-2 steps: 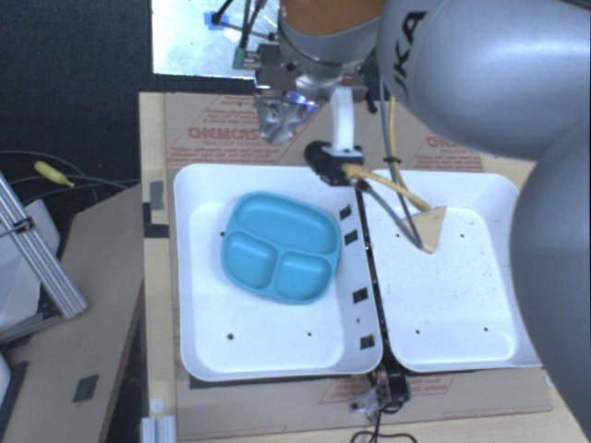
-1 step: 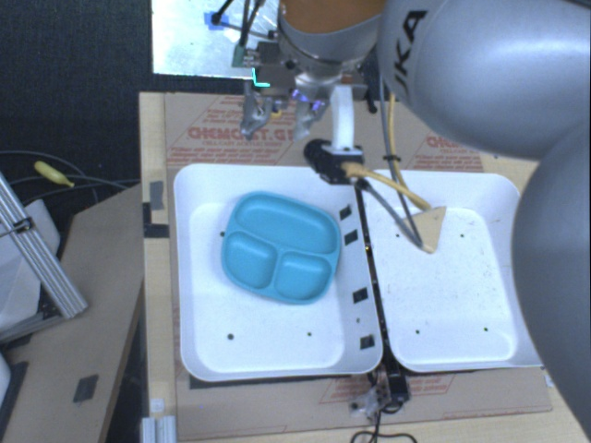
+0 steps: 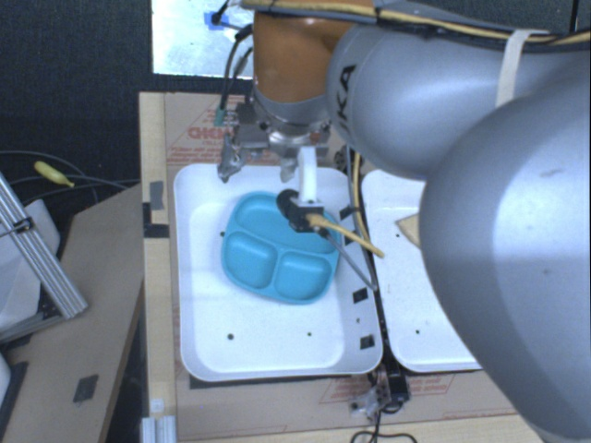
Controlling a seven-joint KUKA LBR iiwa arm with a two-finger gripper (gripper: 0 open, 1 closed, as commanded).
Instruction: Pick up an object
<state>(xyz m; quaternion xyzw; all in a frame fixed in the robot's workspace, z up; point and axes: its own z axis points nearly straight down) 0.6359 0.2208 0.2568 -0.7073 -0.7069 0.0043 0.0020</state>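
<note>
Poised at the far end of the left bin [image 3: 259, 344], by the far edge of a blue divided plate [image 3: 277, 266]: the gripper [image 3: 242, 160] of the grey arm [image 3: 443, 109], reaching in from the right. Impossible to tell from this angle whether open or closed; nothing seen held in it. Plate lying flat and right side up on the bin floor, roughly mid-bin, well clear of the near wall. By the look of it moulded plastic: probably light, stiff and hardly fragile, but smooth and likely slippery, and too broad to span whole. Best hold, at a guess, on the raised outer rim or on one of the ridges between compartments, pinched from above; taken at one edge, likely to tip and swing once lifted. Counted: one plate, with three compartments, one large on the far side and two smaller on the near side; two white bins side by side; one pale tan scrap [image 3: 409, 229] near the left wall of the right bin [image 3: 420, 340], too little of it visible to name; one arm, one gripper.
</note>
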